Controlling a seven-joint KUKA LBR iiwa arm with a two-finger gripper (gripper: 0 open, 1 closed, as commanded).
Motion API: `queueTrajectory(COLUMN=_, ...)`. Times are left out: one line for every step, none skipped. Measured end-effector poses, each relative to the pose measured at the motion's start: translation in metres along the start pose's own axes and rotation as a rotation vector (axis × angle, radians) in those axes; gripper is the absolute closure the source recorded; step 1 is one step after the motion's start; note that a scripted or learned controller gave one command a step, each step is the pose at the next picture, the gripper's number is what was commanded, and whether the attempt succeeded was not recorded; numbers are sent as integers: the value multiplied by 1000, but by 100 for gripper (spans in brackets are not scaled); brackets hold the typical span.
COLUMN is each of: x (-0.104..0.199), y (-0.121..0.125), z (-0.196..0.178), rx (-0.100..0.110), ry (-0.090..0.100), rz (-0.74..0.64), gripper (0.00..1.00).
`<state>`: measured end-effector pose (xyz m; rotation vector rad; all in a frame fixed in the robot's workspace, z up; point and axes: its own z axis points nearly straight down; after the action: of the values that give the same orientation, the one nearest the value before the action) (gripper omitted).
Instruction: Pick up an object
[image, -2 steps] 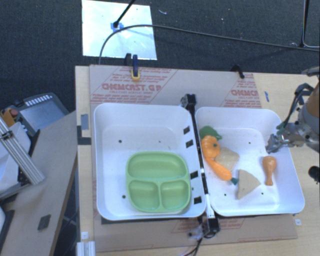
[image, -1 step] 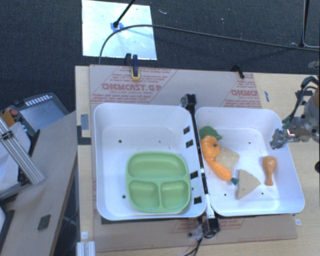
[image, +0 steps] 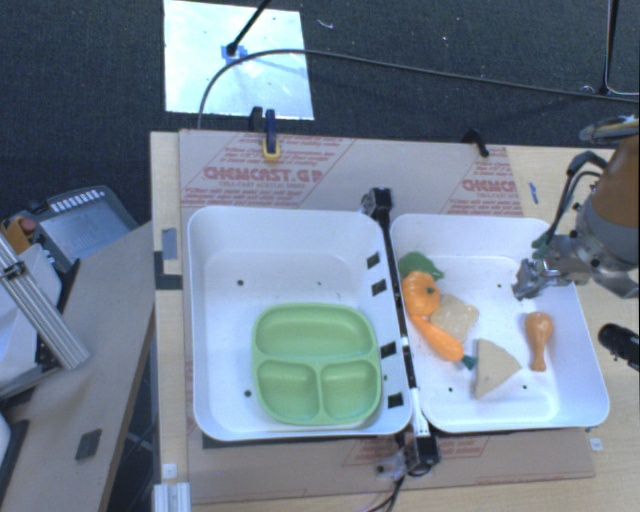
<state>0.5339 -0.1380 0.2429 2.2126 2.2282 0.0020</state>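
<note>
1. Overhead, the tool (image: 530, 278) hangs above the right bin (image: 570, 405), near its far right side, with nothing visibly held in it (whether it is released or clenched, I cannot tell).
2. Just below and beside it in the view lies a toy drumstick (image: 539, 338), apart from the tool.
3. Left of the drumstick sit a pale triangular wedge (image: 494, 366), a toy carrot (image: 440, 339), a pale translucent piece (image: 455, 317) and an orange pumpkin-like toy (image: 421, 295) with a green leaf (image: 419, 265) behind it.
4. The left bin (image: 215, 300) holds a green divided tray (image: 318, 362), lying flat toward its front.
5. Both bins rest on cardboard (image: 300, 170) on the table (image: 165, 180).
</note>
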Motion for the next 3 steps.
queueTrajectory(x=53, y=3, z=13, rx=0, ry=2, rz=-2, gripper=100)
queueTrajectory(x=102, y=-3, z=21, rx=1, ry=2, rz=-2, gripper=100)
queueTrajectory(x=165, y=0, z=17, rx=0, ry=2, rz=-3, gripper=100)
